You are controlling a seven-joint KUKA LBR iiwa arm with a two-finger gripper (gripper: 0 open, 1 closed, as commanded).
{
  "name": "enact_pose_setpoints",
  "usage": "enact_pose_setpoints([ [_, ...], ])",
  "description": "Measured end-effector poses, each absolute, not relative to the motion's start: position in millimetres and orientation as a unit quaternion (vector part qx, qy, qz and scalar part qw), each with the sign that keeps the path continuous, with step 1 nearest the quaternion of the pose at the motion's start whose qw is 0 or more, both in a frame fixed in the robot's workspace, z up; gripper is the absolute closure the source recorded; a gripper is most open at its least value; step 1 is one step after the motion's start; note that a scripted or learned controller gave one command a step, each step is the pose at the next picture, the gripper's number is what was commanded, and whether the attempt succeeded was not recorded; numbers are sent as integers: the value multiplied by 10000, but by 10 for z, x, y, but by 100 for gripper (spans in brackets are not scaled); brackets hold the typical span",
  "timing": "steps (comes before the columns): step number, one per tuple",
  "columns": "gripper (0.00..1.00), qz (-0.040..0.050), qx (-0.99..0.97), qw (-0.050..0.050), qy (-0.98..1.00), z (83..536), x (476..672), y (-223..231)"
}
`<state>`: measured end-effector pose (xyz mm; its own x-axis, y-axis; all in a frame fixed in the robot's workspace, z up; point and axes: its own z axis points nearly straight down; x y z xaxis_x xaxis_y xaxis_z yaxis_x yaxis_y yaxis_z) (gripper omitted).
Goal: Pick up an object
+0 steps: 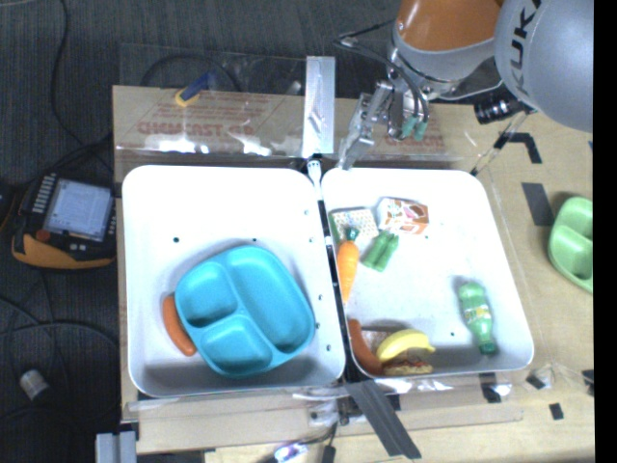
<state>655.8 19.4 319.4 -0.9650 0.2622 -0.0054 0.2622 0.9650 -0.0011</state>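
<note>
My gripper [388, 128] hangs above the back rim of the right bin [501, 258], fingers apart and nothing between them. Below it in that bin lie a small white and orange carton [402, 214], a green patterned packet [349, 224], a small green bottle [380, 251] and a carrot [346, 268]. Further forward are a larger green bottle [475, 314], a banana [405, 343] on a brown item, and a red-brown sausage [361, 347]. The left bin [154, 210] holds a blue divided plate [246, 307] and an orange sausage [176, 324].
A clear plastic sheet [231, 114] covers the board behind the bins. A light green object [576, 239] sits on the bench at the far right. A small screen device [72, 215] lies on the floor to the left.
</note>
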Motion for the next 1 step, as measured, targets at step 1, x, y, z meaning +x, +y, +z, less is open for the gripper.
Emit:
enact_pose_setpoints([
  [1,100,-14,646,27,9979,3658,6617,-29],
])
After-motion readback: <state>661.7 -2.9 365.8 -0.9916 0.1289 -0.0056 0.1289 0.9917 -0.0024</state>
